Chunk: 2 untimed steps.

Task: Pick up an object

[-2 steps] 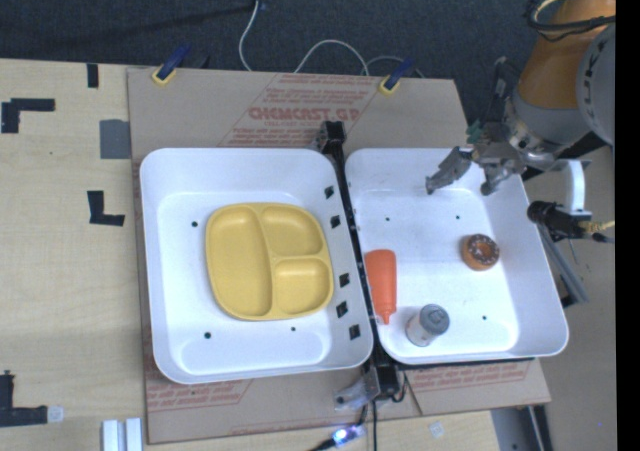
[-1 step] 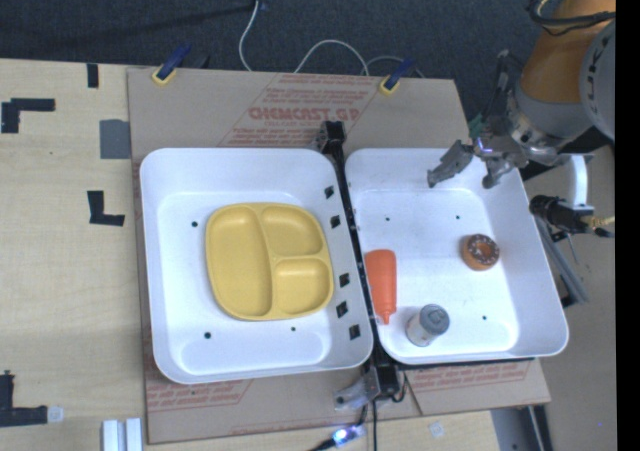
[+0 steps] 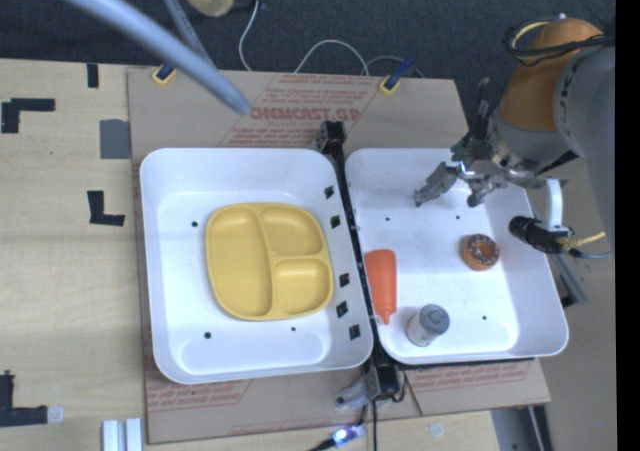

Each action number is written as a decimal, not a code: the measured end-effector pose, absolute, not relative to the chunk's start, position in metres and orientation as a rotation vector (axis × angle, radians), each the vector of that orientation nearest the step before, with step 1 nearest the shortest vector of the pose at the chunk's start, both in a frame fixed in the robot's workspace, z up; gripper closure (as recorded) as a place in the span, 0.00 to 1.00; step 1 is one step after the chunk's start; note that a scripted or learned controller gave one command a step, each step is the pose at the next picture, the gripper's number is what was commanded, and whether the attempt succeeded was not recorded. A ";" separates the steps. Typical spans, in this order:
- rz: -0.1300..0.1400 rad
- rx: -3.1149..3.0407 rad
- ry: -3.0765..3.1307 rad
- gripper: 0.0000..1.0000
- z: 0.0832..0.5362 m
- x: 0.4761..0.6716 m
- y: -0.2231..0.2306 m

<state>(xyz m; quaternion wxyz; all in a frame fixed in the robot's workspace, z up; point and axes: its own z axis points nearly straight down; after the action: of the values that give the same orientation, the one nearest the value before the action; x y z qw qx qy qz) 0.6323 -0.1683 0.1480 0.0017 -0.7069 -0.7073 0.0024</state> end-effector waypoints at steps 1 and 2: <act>0.007 -2.217 -2.222 0.00 0.102 0.638 -0.169; 0.005 -2.219 -2.225 0.00 0.084 0.638 -0.169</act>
<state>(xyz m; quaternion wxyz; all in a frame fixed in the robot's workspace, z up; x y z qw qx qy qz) 0.6382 -0.1691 0.0842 -0.0003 -0.7062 -0.7080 0.0016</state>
